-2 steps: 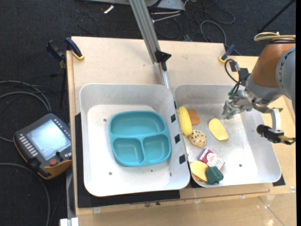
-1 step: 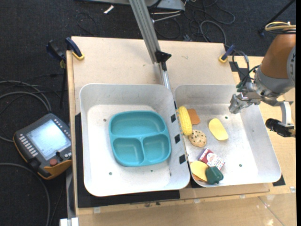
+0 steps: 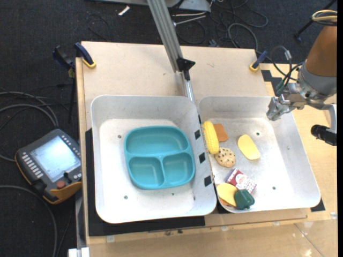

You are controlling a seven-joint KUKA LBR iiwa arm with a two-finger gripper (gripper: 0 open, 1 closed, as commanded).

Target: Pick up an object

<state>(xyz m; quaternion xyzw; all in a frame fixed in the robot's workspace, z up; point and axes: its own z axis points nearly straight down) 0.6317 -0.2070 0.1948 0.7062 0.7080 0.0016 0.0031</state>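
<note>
Camera view, left to right: teal divided tray (image 3: 159, 158) lying flat in left bin (image 3: 107, 116). In right bin (image 3: 300, 165), corn cob (image 3: 211, 137) against the left wall, orange slab (image 3: 221, 133) touching it, cookie (image 3: 225, 157) just below, pale yellow piece (image 3: 248, 146) near the middle; red-and-white packet (image 3: 245, 182), yellow wedge (image 3: 226, 193) and green piece (image 3: 244, 199) clustered at the front edge. Gripper (image 3: 274, 113) over the far right corner, nothing seen between fingers; open or closed, cannot tell.

Teal divided tray (image 3: 159, 157) in left bin (image 3: 102, 143), teach pendant (image 3: 51, 165) on floor
</note>
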